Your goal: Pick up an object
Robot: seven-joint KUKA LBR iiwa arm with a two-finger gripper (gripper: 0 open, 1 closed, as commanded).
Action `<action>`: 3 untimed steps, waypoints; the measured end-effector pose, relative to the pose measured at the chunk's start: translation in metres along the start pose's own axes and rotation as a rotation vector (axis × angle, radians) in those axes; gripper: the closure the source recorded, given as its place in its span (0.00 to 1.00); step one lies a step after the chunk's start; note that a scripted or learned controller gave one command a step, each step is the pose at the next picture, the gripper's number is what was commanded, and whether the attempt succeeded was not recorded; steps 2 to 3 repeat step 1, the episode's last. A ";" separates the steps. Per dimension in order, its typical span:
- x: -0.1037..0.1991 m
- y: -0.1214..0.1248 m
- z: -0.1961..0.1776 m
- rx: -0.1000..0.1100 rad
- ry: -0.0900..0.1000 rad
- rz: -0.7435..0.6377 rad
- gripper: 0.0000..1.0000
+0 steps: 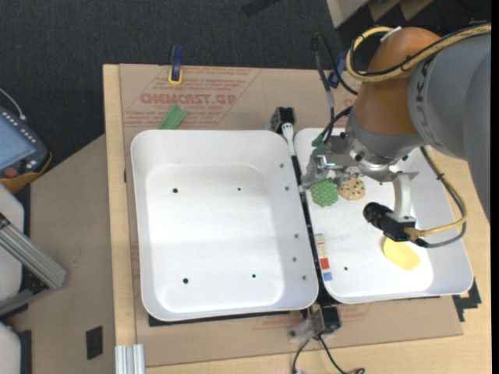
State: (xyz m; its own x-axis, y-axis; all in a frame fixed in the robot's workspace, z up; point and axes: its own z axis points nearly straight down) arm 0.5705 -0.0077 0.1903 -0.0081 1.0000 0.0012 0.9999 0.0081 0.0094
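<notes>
End effector (pixel 331 170) low in right bin (pixel 437 283) over green ball (pixel 325 193) – finger state cannot be told – centre on ball, clear of cookie (pixel 352 188), before closing.

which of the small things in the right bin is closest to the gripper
The green object, lying just under the gripper. The tan spotted piece sits beside it, the yellow one farthest.

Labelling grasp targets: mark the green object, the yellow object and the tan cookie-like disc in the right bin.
green object (pixel 325 193), camera view, centre of its textured top.
yellow object (pixel 401 254), camera view, middle of its upper face.
tan cookie-like disc (pixel 353 188), camera view, middle of its speckled face, right of the green object.
</notes>
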 end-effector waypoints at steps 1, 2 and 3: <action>0.070 0.009 0.005 0.006 -0.001 0.001 1.00; 0.070 0.009 0.005 0.006 -0.001 0.001 1.00; 0.070 0.009 0.005 0.006 -0.001 0.001 1.00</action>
